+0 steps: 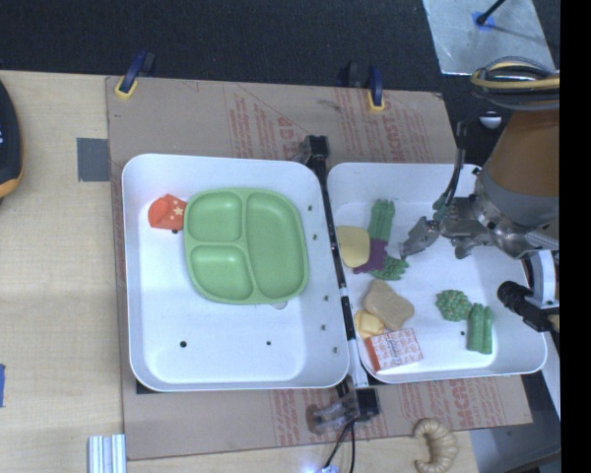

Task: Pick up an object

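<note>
Grey metal fingertips of the gripper point(421, 236) stand slightly parted over the right bin point(428, 175), with nothing between them; the gap looks narrow, though the slanted view makes its width hard to judge. They point toward the left of the camera view, down at the cluster of toy food in that bin's left half. Nearest, just left and a little above the tips, lies the green asparagus bundle point(380, 219), its long axis running roughly up and down the picture, so across the direction the fingers point. Just below it a purple piece point(376, 258) with a leafy green end point(393, 267) sits close under the tips, and a yellow rounded piece point(352, 244) touches it on the left, against the bin wall. Farther toward the near edge are a tan bread-like piece point(388, 304), a small yellow block point(370, 323) and a red-and-white packet point(392, 348). On the gripper's other side, well apart from the tips, rest a green broccoli floret point(453, 305) and a second green bundle point(480, 328). In my judgement the asparagus or the purple piece is the likeliest target: a short move left and down would reach either. The left bin point(158, 343) holds a green divided plate point(246, 244) and a red piece point(166, 212), far from the arm.
</note>
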### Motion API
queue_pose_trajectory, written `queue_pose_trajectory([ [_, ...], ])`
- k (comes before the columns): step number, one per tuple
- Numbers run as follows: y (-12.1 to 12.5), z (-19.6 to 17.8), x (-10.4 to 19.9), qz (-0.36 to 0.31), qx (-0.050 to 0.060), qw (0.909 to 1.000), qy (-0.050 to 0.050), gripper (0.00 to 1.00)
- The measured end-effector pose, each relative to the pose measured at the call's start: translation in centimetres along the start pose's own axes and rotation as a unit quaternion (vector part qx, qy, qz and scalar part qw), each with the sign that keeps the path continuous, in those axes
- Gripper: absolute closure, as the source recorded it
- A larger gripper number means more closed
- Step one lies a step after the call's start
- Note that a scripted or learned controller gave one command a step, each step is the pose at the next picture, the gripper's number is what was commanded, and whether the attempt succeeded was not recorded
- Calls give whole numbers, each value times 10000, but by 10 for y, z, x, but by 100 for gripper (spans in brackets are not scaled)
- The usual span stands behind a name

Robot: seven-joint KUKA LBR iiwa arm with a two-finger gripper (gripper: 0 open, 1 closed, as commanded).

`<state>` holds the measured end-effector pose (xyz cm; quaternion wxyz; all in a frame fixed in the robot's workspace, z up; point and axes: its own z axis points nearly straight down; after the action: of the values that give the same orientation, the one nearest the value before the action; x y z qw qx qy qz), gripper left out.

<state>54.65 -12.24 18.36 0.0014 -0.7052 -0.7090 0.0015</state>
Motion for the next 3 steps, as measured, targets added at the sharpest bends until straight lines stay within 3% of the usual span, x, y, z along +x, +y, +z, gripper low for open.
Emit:
queue_pose_trajectory([
  [1, 98, 49, 24, -16, -19, 10000, 1, 0],
  [2, 110, 94, 18, -13, 17, 10000, -2, 0],
  [3, 110, 90, -32, 29, -18, 10000, -11, 0],
])
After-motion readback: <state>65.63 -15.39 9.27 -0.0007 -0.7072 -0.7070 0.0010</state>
